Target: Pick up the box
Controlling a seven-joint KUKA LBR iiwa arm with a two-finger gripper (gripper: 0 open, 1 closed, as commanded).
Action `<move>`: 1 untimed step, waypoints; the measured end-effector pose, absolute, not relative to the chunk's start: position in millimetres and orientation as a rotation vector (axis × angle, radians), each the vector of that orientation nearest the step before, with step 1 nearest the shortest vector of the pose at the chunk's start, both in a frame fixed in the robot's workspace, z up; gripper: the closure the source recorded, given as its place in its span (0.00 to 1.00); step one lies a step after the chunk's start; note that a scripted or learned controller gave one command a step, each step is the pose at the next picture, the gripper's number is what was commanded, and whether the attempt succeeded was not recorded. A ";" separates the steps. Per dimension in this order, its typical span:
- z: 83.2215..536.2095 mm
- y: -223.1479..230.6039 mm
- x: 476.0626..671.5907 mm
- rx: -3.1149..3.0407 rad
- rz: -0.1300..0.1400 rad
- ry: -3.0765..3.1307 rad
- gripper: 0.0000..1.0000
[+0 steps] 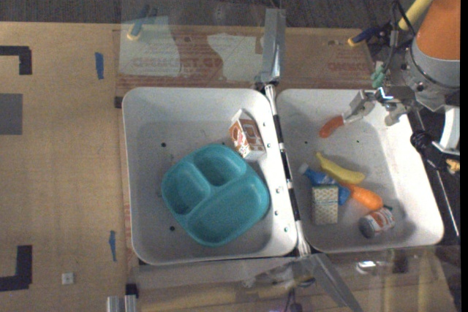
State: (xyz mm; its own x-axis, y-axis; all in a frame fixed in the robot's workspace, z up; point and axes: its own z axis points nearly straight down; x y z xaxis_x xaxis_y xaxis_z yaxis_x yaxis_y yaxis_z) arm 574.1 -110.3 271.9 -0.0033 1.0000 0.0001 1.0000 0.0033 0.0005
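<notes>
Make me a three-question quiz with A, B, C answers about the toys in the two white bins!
1. Where is the teal divided plastic plate?
A. left bin
B. right bin
C. on the bench

2. What colour is the banana-shaped toy?
A. green
B. yellow
C. purple

3. How does the small red-and-white carton box sit?
A. flat under the plate
B. tilted beside the plate
C. between the jaws

Answers: 1 A, the plate lies in the left bin. 2 B, it is yellow. 3 B, it leans by the plate's upper edge.

No text is legible — the box's (247, 135) print is blurred.
</notes>
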 end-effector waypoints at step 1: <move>191.9 -40.3 592.2 2.281 -0.001 2.163 0.00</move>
State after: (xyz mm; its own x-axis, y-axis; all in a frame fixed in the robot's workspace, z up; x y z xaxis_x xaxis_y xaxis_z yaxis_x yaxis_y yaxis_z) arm 592.2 -40.3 191.9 0.0531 0.9986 0.0005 0.9986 -0.0531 -0.0018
